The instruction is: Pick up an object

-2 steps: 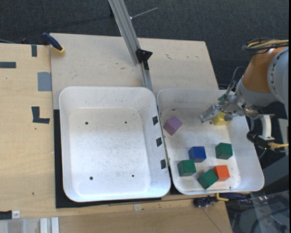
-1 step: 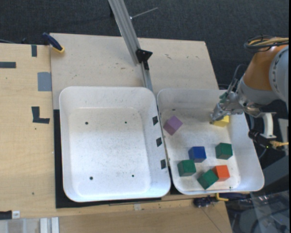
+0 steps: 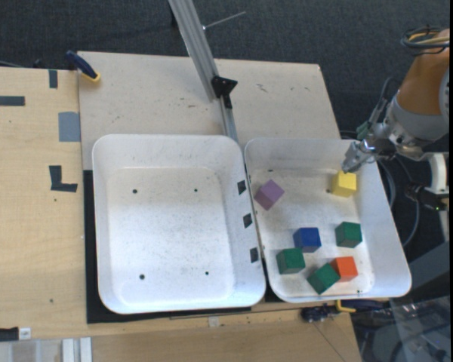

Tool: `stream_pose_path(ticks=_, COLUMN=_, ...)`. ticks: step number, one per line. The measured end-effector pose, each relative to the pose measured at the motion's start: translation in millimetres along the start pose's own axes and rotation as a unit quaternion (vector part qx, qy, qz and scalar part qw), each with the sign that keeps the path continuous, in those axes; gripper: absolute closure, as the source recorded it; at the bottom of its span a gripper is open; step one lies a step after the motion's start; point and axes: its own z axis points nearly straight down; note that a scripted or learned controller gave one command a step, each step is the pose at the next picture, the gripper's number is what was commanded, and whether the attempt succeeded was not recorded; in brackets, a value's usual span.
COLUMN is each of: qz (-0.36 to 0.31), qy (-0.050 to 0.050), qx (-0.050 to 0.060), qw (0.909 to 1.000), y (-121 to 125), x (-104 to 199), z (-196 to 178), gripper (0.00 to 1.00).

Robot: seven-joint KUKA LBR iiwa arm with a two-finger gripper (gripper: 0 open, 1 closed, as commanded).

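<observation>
Camera view: the gripper (image 3: 356, 157) is seen at the far right of the right bin (image 3: 385, 225), just inside its upper right rim, at the end of the grey arm (image 3: 415, 119) w/ the orange band (image 3: 426, 81) above the wrist. Whether the jaws are spread or pressed together cannot be told; the tip is too small and dark against the bin wall. Nothing is seen pinched in it.

The yellow cube (image 3: 345, 184) is found just below the jaws and a touch to the left, very near the tip, on the bin floor. Contact btwn tip and cube cannot be made out.

Other blocks, all placed relative to the jaws: a purple cube (image 3: 269, 194) well to the left and slightly lower; a blue cube (image 3: 307, 238) lower and to the left; a dark green cube (image 3: 349, 234) almost straight below, past the yellow one; a second green cube (image 3: 291, 260) further down-left, just beside the blue one; a third green cube (image 3: 324, 277) and an orange cube (image 3: 346, 267) lowest, touching each other near the bin's front rim.

The left bin (image 3: 106, 202) is seen far to the left of the jaws, rim to rim w/ the right bin. A metal bar (image 3: 200, 44) is seen up-left of the jaws, slanting over the bench (image 3: 30, 164)
</observation>
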Motion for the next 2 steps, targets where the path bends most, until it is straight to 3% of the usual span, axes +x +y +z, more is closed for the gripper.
stream_pose_path(ticks=1, qz=0.0, qy=0.0, qx=0.0, qw=1.0, y=1.3, x=9.7, z=-58.6, gripper=1.0)
stream_pose_path(ticks=2, qz=0.0, qy=0.001, qx=0.003, qw=1.0, y=1.7, x=10.1, z=-63.2, gripper=1.0)
